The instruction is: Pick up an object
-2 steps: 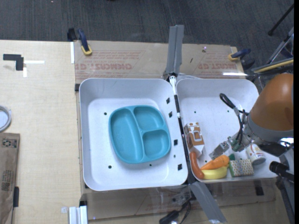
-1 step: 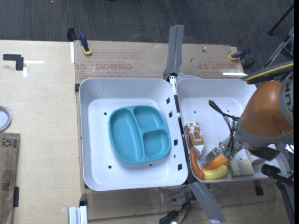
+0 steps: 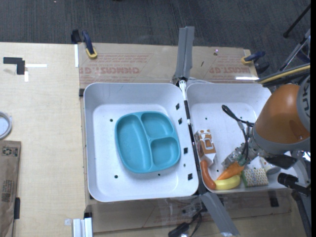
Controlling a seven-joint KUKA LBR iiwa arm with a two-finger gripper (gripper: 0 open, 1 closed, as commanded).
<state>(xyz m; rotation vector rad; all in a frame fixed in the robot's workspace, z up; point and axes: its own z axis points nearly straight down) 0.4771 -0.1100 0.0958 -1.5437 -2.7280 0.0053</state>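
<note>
My gripper (image 3: 240, 155) reaches down into the right bin (image 3: 217, 95), low over a cluster of toy food near its front wall. Just below it lie an orange carrot (image 3: 231, 171), a yellow banana (image 3: 227, 183) and a red-orange sausage (image 3: 207, 175). A speckled green-and-white sponge block (image 3: 255, 177) sits to the right of the carrot. A white and brown packet (image 3: 206, 142) lies to the left, near the divider. The orange band of the arm (image 3: 282, 116) hides the bin's right side. The fingertips are hard to make out against the clutter.
The left bin (image 3: 98, 132) holds a blue three-compartment plate (image 3: 147, 141). A black utensil (image 3: 236, 115) lies at the back of the right bin. A grey divider post (image 3: 185, 53) stands between the bins at the rear. Clamps (image 3: 88, 44) hold the cardboard behind.
</note>
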